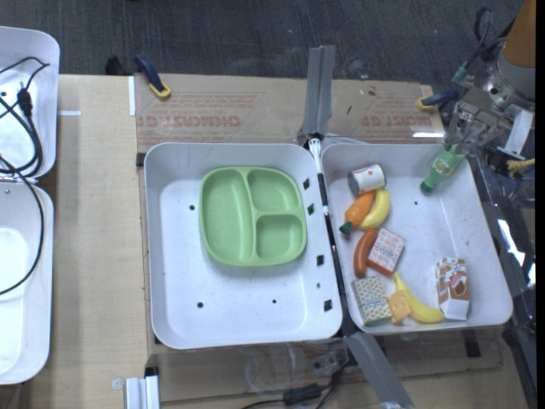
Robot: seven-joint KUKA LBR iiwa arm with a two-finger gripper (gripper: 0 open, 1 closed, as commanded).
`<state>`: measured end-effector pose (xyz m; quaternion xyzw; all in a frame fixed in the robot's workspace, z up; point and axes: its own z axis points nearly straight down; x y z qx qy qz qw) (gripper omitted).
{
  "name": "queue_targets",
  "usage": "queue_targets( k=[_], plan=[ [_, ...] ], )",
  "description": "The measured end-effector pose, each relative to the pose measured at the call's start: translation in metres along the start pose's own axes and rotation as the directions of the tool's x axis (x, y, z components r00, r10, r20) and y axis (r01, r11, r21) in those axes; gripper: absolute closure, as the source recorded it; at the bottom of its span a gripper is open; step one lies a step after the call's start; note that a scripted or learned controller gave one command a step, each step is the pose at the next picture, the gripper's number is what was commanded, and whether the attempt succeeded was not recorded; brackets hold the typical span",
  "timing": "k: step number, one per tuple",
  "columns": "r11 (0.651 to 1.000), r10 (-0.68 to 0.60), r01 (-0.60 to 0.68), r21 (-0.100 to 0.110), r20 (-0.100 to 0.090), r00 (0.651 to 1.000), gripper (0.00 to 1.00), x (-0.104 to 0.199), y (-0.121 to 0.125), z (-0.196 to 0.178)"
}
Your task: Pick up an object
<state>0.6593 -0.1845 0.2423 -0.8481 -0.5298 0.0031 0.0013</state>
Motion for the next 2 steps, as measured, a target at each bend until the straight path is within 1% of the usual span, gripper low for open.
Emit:
queue_targets(
  k=[1,2],
  plan=[
    [1.000,0.000,0.000,0.001,0.000,1.000,0.00,0.000,0.000,0.000],
    [1.000,-0.020,0.020,0.000,-0.001,1.000,0.00,0.044,-0.022,0.127]
  ],
)
